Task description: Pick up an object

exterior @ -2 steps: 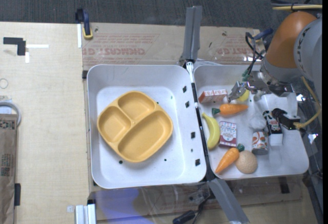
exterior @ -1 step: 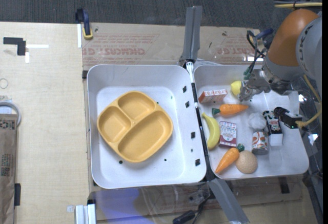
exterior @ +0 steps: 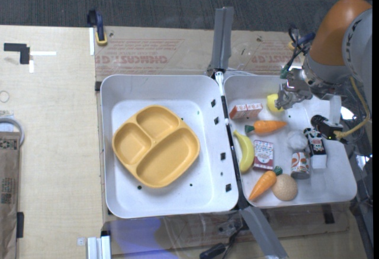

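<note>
The grey arm with its orange band point(exterior: 333, 26) is reaching in from the right and bending down over the far edge of the right bin point(exterior: 349, 192), its wrist pointing toward that bin's far left corner. The gripper point(exterior: 283, 101) is hanging just above a small yellow object point(exterior: 272, 103) lying near the far wall, and whether it is touching it cannot be told; how wide the gripper stands cannot be told either, and nothing is showing in its grasp. Just beside lie a small red-and-white box point(exterior: 246, 111) and a carrot point(exterior: 267, 127). A banana point(exterior: 244, 151) is lying along the bin's left wall, with a red carton point(exterior: 263, 155), a second carrot point(exterior: 262, 185), a tan ball point(exterior: 285, 187) and a small can point(exterior: 300, 166) toward the near edge. A yellow divided plate point(exterior: 156, 145) is sitting in the middle of the left bin point(exterior: 118, 204).
</note>
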`<action>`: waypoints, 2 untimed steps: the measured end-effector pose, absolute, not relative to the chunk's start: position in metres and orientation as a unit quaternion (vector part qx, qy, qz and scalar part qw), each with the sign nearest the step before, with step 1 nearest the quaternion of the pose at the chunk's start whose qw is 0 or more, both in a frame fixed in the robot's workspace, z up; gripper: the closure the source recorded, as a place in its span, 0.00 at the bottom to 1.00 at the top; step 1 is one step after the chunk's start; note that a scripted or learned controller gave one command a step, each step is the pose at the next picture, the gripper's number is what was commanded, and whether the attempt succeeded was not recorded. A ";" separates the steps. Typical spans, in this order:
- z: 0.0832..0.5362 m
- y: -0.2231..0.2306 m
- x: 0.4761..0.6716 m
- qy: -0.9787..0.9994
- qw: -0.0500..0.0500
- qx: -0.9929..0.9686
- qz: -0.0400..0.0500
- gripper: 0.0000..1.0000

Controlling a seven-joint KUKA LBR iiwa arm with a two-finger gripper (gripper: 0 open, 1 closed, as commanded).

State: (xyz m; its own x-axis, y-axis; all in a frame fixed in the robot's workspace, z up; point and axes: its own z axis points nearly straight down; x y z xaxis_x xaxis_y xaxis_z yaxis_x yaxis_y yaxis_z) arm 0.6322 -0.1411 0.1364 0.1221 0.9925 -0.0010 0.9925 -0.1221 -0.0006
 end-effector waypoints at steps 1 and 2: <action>0.248 -0.159 0.649 0.509 0.000 0.861 -0.001 1.00; 0.256 -0.158 0.649 0.510 0.000 0.860 -0.003 1.00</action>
